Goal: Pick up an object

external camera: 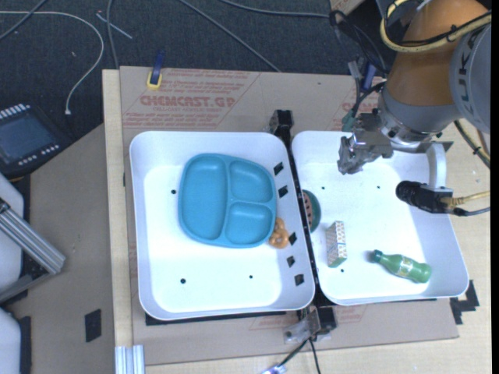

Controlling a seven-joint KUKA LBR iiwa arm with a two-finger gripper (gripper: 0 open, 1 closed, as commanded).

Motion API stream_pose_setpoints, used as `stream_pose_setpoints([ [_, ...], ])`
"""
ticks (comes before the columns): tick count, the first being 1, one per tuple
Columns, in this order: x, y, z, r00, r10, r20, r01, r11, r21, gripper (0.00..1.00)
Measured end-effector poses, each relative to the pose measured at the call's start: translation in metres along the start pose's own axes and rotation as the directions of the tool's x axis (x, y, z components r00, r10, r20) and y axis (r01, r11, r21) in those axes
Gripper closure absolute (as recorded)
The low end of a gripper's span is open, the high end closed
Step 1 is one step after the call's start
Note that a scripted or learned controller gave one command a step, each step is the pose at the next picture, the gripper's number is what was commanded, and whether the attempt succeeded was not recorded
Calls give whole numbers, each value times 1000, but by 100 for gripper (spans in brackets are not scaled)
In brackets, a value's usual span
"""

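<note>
1. Camera view puts the grey two-finger gripper [352,162] over the upper part of the right shallow white bin [437,287], hanging from the grey arm with its orange band [425,49]. Its fingers point down and look bunched close together with nothing between them, but at this slant I cannot tell for sure how far apart they stand.

2. Candidates in that bin: a green plastic bottle with a pale label [401,266] lying on its side near the lower right corner, a small silver checkered packet [336,243] lying near the lower left, and a dark round object [311,209] tucked against the divider wall. All three lie well apart from the gripper, lower in the bin.

3. The left shallow white bin [156,287] holds a blue sectioned plastic plate [226,201], with a small orange-brown item [278,234] touching its lower right edge.

4. The step in hand appears to be the approach: choosing a target and lining up above it.

5. To do it well, I would take the packet or the bottle, since both sit in open floor away from the walls. For the bottle, turn the fingers across its narrow width, centre over the body rather than the neck, and descend straight; it could roll if nudged off-centre.

6. The round object beside the wall looks the poorest choice, as one finger would have little room.
</note>
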State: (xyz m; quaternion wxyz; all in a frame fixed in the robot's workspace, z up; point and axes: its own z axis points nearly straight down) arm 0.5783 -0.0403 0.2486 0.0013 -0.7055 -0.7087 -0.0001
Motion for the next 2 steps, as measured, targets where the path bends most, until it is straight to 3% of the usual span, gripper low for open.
stream_pose_setpoints([
  [2,87,34,9,1000,1,2,-1,1000,-3,100],
])
